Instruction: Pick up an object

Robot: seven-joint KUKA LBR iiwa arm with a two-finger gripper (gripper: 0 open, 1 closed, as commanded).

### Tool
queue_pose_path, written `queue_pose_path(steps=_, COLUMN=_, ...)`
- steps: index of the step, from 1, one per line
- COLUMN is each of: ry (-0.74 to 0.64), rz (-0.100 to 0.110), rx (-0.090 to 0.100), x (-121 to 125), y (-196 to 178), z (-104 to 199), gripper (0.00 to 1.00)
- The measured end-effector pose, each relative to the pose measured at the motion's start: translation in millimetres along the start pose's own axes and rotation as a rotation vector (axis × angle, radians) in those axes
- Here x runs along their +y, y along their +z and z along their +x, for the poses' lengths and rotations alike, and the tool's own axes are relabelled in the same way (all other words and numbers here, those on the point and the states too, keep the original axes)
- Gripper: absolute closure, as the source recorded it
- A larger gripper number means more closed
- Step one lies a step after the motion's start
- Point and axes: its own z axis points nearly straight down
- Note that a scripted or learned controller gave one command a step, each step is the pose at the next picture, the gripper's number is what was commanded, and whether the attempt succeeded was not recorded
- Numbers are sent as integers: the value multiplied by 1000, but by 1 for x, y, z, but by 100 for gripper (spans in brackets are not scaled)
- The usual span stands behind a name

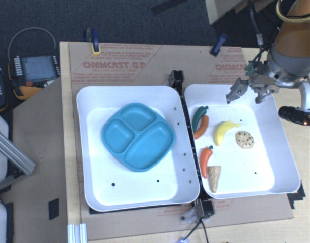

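Note:
My gripper (248,93) hangs over the far edge of the right bin (276,135), its two fingers spread open with nothing between them. Below it in that bin lie a yellow banana (224,131), a round speckled cookie (244,139), a green pepper (199,116) beside an orange sausage-shaped piece (201,127), a carrot (205,159) and a beige cone (215,177). The banana is the nearest of them to the gripper, a little toward the near-left.
The left bin (94,181) holds a blue divided plate (138,135). A black divider clamp (176,78) sits between the bins at the far side. Brown cardboard surrounds both bins.

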Motion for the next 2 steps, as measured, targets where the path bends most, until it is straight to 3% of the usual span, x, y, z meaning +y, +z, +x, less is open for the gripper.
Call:
queue_pose_path(steps=1, ry=-3, rz=-14, rx=-2, x=2, y=-8, z=0, gripper=0)
queue_pose_path(steps=2, ry=-2, rz=-10, rx=-1, x=7, y=53, z=-4, gripper=0)
